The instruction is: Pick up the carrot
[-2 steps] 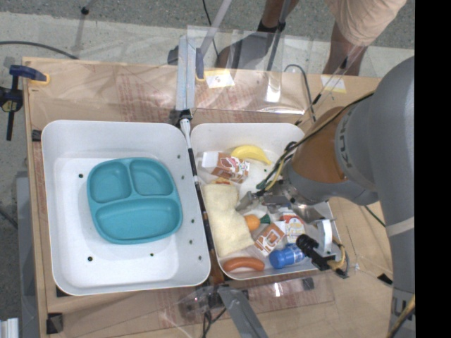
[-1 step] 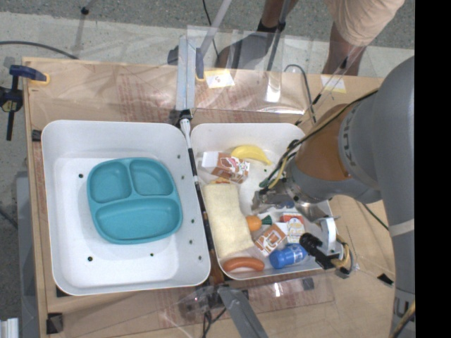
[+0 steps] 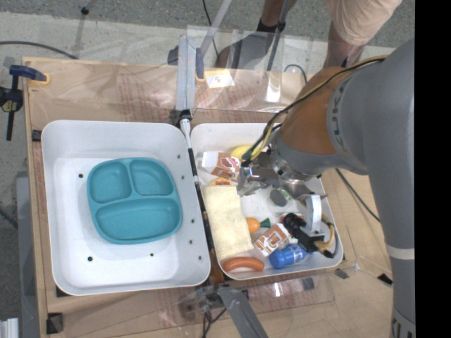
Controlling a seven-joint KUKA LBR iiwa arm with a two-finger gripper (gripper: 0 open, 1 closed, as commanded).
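My claw hangs in the right bin. The carrot lies just nearer, its length running left-right. I cannot tell my claw's state.

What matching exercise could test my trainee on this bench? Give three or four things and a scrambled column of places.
Things:
1. teal divided plate
2. carrot
3. blue bottle
4. pale yellow cloth

Places:
A. left part of the right bin, along the divider
B. near front edge of the right bin
C. left bin
D. right bin, just right of the cloth

Pairs: 1-C, 2-D, 3-B, 4-A
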